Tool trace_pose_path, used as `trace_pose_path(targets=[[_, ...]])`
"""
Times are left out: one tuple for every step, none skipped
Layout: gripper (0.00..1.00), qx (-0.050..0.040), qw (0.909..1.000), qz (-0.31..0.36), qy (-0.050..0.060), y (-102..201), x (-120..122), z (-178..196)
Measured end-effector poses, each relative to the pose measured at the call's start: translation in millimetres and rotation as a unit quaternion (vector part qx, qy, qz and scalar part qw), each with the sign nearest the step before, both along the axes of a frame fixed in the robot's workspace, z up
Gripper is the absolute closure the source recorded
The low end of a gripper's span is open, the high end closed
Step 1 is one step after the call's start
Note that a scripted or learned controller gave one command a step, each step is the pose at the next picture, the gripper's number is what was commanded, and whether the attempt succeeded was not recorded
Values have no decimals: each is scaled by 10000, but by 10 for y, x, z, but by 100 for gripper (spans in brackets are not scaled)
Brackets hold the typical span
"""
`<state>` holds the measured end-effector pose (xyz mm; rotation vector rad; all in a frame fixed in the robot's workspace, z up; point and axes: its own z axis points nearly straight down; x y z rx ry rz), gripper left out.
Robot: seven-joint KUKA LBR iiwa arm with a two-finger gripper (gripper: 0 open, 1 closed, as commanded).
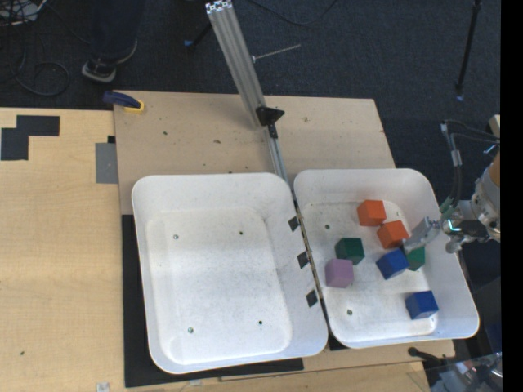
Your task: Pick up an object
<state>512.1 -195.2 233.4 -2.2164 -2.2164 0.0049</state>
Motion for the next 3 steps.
trace_pose_path(targets=[[0, -7, 10000, -6, -23, -5, 7, 20], [0, 2, 10000, -1, 10, -24, 32, -613], [0, 4, 10000, -4, 10, -70, -69, -1185]])
